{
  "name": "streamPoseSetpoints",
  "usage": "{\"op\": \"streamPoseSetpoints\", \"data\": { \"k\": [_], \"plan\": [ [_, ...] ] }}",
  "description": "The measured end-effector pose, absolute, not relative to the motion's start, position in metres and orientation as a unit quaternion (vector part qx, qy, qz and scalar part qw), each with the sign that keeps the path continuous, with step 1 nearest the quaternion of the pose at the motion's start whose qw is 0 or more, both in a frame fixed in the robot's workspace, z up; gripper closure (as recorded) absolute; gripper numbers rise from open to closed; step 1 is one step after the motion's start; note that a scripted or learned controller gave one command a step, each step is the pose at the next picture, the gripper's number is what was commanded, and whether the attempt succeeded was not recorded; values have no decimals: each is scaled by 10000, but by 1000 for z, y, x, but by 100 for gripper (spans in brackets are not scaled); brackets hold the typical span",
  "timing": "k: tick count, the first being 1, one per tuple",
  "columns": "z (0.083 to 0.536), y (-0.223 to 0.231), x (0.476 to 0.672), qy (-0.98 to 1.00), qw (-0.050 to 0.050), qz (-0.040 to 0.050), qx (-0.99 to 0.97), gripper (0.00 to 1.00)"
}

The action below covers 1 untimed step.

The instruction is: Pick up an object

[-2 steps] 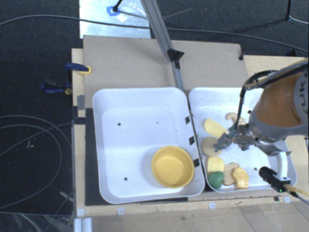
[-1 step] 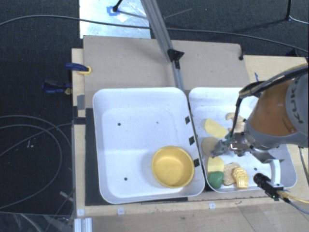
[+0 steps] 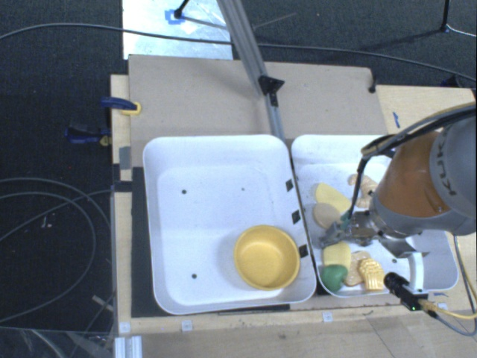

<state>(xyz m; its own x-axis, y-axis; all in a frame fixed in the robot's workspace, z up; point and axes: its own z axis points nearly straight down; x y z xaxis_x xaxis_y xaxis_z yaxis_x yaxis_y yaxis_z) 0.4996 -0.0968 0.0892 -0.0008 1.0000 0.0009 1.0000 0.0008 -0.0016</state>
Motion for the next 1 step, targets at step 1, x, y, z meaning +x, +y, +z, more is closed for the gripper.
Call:
{"op": "streamPoseSetpoints", "data": {
  "k": [1],
  "plan": [
    [101,-97,501,-7072,-8,-9,-7070,100]
  ]
}}
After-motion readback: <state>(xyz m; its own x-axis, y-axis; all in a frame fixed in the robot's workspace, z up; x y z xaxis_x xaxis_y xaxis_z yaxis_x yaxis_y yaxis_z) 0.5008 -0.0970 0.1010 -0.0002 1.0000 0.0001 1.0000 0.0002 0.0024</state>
